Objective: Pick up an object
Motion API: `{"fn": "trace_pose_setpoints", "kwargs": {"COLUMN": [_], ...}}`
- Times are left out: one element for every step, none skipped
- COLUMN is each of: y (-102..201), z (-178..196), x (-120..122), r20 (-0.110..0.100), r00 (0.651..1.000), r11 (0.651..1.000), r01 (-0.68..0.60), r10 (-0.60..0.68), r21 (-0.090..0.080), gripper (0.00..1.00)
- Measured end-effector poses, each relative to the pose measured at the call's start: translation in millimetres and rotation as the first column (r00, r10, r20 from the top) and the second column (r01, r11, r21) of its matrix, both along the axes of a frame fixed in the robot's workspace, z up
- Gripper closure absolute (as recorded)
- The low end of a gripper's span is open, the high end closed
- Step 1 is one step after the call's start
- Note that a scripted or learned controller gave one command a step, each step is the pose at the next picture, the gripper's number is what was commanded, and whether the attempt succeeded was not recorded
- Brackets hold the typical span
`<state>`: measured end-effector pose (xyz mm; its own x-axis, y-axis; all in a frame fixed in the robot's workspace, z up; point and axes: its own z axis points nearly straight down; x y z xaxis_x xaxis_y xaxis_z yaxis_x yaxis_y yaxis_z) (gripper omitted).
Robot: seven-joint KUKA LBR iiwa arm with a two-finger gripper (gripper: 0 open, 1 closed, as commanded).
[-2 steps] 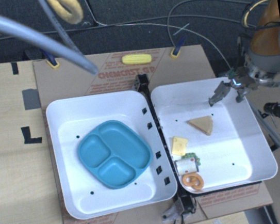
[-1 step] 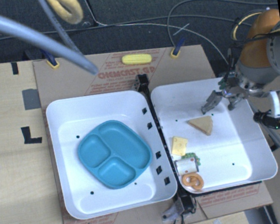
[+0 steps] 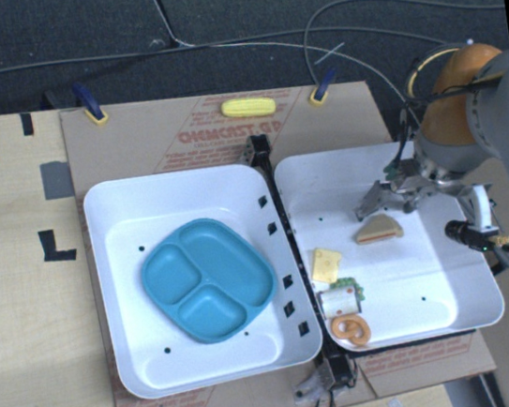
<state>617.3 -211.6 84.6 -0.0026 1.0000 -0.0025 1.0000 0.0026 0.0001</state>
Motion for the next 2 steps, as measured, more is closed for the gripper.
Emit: {"fn": "trace_pose_setpoints", "kwargs": {"y": [0, -2], "z": [14, 77], "x": [1, 2], "r20": [0.004, 0.003], "r00": [1.000, 1.000], "r11": [1.000, 1.000], "r01": [-0.001, 0.002], "r10": [0.001, -0.002], "r21": [-0.002, 0.001], "gripper": [1.00, 1.00]}}
